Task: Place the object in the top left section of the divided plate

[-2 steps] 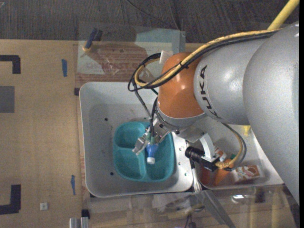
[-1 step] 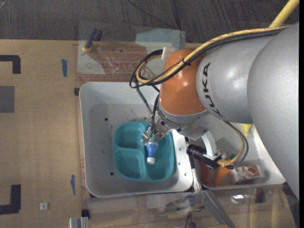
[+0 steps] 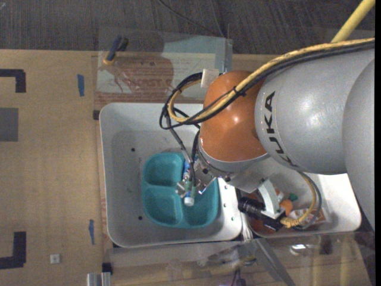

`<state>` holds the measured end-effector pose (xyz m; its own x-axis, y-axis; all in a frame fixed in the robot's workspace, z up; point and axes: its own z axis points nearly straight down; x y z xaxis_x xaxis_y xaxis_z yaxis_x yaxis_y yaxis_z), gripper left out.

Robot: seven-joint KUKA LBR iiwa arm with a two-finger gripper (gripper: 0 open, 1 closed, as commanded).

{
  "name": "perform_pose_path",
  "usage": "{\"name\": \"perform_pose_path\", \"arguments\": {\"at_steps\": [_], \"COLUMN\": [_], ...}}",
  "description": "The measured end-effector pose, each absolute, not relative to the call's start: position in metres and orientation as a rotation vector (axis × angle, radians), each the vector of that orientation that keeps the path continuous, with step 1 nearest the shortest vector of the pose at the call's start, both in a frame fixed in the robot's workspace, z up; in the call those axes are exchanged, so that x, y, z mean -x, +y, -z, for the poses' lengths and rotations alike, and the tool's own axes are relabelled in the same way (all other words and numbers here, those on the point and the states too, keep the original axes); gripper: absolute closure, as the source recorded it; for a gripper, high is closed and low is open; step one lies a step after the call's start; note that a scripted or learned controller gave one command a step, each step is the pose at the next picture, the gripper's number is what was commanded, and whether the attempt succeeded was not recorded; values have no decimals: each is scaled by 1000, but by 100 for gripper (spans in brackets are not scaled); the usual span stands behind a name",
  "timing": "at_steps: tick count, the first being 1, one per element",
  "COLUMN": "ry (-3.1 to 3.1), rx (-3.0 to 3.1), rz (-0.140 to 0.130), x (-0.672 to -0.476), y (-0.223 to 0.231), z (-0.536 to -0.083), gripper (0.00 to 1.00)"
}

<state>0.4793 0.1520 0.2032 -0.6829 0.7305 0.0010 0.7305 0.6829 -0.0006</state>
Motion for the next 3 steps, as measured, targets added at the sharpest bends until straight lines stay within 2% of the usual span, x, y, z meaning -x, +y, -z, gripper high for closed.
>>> {"name": "perform_pose_path", "arguments": {"at_steps": [1,2,3], "ry": [-2970,-2999,-3020], "rx": [1021,949,865], "rz": [0,3,1], "x": [-480,-480,-480], "y": [53,35,3], "z": [-185,-216,-185], "gripper": [100,100,100]}}
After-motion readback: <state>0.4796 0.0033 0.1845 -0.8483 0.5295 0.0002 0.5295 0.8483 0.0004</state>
